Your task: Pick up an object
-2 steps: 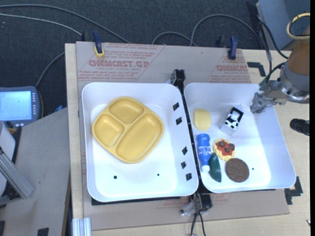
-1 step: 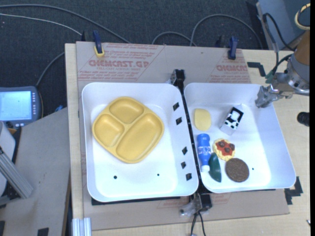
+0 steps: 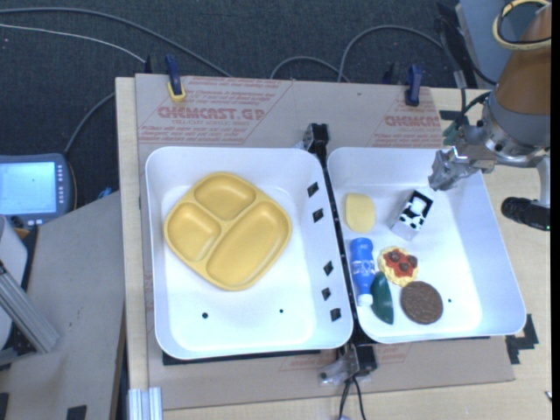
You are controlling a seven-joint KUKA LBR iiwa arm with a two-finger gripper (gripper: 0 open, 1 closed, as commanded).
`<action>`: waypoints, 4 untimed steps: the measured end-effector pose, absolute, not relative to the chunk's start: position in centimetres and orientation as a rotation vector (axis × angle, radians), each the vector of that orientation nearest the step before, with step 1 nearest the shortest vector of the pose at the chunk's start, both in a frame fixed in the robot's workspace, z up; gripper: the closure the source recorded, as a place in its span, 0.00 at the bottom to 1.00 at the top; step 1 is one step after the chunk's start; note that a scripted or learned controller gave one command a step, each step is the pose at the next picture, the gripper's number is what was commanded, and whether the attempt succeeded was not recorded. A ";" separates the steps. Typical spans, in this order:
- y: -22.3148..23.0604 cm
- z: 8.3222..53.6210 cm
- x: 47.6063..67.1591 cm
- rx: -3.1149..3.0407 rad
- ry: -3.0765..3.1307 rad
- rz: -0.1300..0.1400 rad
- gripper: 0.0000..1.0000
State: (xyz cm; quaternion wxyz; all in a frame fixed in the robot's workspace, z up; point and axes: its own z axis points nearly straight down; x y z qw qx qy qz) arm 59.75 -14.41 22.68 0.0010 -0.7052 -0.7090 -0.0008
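Six objects lie below-left of the jaws; black-and-white cube [image 3: 412, 213] nearest. Jaws' opening: cannot tell. Approach step; next, descend onto cube.

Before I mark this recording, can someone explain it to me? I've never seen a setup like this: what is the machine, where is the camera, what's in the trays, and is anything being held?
The grey and orange machine at the right is a robot arm; its gripper hangs over the right bin's far edge. Nothing shows between its fingers. One fixed camera looks down at a slant on two white bins. The left bin holds a yellow divided plate. The right bin holds a pale yellow piece, a black and white block, a blue bottle, a dark green item, a small toy pizza and a brown disc.
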 end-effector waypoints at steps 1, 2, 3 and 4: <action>-10.1 22.6 59.4 -2.214 -2.225 0.000 1.00; -5.5 22.0 59.0 -2.213 -2.225 0.001 1.00; 0.2 23.2 59.1 -2.212 -2.230 -0.006 1.00; 5.5 23.4 59.8 -2.214 -2.228 -0.003 1.00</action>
